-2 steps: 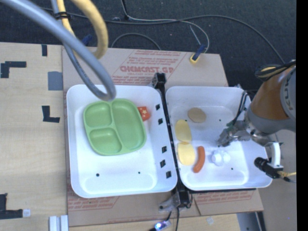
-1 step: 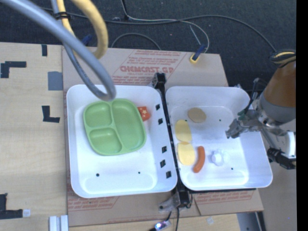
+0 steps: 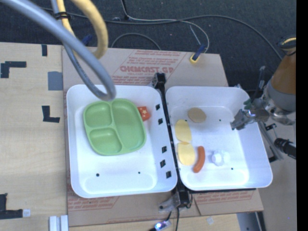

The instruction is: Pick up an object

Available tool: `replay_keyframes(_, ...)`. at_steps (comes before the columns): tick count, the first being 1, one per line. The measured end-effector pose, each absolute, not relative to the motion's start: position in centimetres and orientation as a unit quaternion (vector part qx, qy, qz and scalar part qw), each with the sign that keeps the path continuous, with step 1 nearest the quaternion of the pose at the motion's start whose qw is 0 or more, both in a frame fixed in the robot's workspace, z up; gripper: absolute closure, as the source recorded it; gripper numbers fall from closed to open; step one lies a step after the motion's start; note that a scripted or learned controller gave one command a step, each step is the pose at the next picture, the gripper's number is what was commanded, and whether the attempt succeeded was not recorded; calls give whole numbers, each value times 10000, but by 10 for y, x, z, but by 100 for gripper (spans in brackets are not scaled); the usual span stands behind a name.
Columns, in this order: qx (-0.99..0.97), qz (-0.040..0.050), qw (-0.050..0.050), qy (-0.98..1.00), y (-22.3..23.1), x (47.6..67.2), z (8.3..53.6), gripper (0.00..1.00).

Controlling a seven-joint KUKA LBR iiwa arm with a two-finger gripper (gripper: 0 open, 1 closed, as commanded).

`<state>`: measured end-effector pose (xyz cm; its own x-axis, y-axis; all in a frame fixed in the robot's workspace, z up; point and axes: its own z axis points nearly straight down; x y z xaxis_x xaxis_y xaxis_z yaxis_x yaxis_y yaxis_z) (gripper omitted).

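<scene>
Bins side by side: left bin (image 3: 82, 177) carries a green divided tray (image 3: 114, 127) with a small red piece (image 3: 144, 112) at its right; right bin (image 3: 250, 170) holds a tan disc (image 3: 196, 115), two yellow slices (image 3: 183, 131), a red sausage (image 3: 199, 159) and a white lump (image 3: 218, 158); gripper (image 3: 239, 121) sits over that bin's far right edge, carrying nothing, finger state can't tell; approach step, I'd judge; next, move left and down onto one piece.
</scene>
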<state>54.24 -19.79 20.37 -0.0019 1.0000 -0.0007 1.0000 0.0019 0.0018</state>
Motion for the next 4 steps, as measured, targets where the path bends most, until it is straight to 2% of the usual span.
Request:
replay_keyframes(1, 7064, 2, 10, 7078, -196, 550, 263, 100)
replay_keyframes(2, 7056, -4, -2, 7086, -148, 556, 254, 100)
replay_keyframes(3, 7056, -5, -2, 7086, -103, 582, 247, 100)
replay_keyframes(4, 7054, -10, -10, 7088, -57, 596, 232, 100)
